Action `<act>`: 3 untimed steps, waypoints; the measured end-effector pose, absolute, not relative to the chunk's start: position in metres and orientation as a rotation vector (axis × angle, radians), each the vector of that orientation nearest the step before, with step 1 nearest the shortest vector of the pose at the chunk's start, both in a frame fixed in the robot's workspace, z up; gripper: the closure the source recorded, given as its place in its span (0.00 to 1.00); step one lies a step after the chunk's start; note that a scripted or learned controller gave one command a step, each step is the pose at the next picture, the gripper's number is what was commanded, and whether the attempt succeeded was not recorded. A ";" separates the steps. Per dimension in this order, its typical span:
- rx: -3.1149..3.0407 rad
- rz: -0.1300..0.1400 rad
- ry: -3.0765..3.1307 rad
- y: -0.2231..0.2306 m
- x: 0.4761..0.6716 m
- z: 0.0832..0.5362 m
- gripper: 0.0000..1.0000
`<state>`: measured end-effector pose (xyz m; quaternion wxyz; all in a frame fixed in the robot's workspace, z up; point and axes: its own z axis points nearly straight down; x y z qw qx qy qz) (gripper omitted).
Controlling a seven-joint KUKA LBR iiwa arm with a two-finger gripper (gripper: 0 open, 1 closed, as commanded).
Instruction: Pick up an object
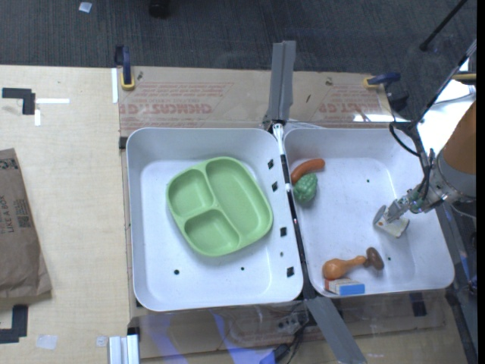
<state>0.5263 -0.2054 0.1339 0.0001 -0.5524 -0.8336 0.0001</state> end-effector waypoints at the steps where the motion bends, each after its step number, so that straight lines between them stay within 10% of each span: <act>1: -2.071 0.001 -2.363 -0.155 0.569 0.091 1.00; 2: -2.071 0.001 -2.362 -0.155 0.569 0.092 0.00; 3: -2.016 0.001 -2.413 -0.222 0.593 0.146 0.00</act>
